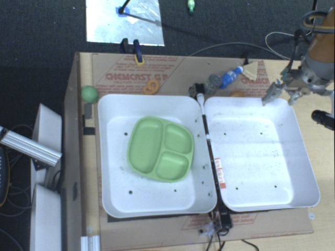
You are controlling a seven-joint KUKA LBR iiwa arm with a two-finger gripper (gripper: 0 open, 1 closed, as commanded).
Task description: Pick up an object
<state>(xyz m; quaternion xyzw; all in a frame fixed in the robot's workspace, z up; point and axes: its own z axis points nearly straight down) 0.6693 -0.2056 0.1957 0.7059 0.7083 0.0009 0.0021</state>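
The gripper (281, 95) hangs spread open and holding nothing above the right bin's (303, 192) far rim; the green divided plate (160, 148) lies well apart in the left bin (112, 192).

The arm (320, 41) shows at the upper right as a rounded body, grey on its lower part, with an orange band (320, 21) ringing it higher up. Above the band the shell looks tan in this light, and the picture is too blurred there to tell more. Below the grey part sits a lighter, silvery wrist block with hard edges. From it the pincer (282, 94) spreads in two pale grey metal fingers (271, 93), thin and angular, darker at their tips. Thin pale cables (282, 42) loop beside the arm. No screws or markings can be made out.
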